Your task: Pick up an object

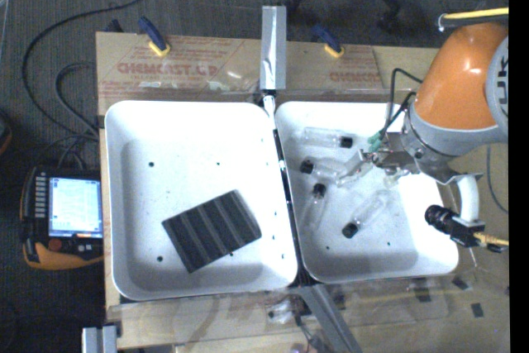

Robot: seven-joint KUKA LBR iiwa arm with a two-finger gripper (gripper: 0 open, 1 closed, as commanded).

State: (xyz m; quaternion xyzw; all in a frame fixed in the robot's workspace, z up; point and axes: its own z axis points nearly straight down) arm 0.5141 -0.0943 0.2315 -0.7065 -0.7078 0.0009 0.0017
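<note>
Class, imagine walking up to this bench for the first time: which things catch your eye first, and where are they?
The orange band of the arm looms over the right bin, where small clear vials with black caps lie scattered. In the left bin, a dark ribbed block lies tilted.

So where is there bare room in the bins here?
Left bin: its back half, behind the ridged black block, is bare. Right bin: clear bottles crowd the middle under the claw; only the front strip is free.
</note>
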